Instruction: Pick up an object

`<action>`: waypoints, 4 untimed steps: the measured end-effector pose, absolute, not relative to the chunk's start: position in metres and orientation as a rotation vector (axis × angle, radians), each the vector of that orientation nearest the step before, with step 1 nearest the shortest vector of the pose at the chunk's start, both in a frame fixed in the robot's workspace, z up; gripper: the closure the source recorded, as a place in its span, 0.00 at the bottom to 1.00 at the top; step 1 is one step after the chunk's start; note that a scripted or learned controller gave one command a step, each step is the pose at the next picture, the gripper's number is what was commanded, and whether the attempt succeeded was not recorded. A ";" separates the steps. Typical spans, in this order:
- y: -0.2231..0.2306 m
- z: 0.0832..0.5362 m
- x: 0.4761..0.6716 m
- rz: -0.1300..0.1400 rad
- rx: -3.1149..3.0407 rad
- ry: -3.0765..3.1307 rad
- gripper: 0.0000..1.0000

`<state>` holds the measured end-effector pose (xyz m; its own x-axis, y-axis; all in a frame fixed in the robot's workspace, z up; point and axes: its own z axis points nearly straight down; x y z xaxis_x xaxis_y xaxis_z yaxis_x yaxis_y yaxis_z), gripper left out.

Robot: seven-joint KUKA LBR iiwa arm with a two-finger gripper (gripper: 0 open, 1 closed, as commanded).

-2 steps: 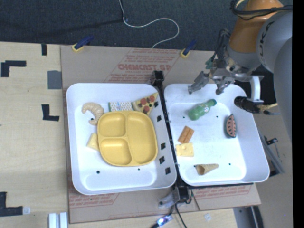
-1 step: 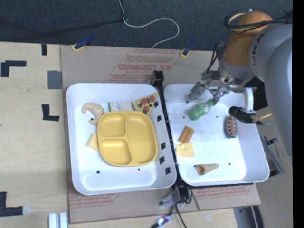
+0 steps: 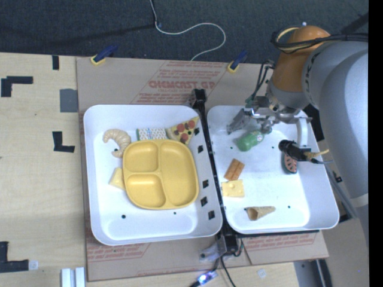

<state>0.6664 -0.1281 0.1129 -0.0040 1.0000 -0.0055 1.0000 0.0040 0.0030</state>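
The arm [image 3: 344, 118] was a bulky, smooth-skinned body of pale grey, rounded like a thick cylinder, and it bore a glossy orange band [image 3: 296, 58] shaped like a dome above the wrist. Thin black cables looped around the orange band and ran down along the wrist toward the tool. The gripper [image 3: 257, 121] was a small assembly of bare grey metal with angular brackets and slim silver struts, much thinner than the arm, with dark fittings and a short black lead on its side.
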 end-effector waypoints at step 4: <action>-0.111 0.209 0.659 0.005 2.217 2.222 1.00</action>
<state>0.6591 -0.1114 0.2089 -0.0025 1.0000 0.0003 1.0000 0.0024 0.0042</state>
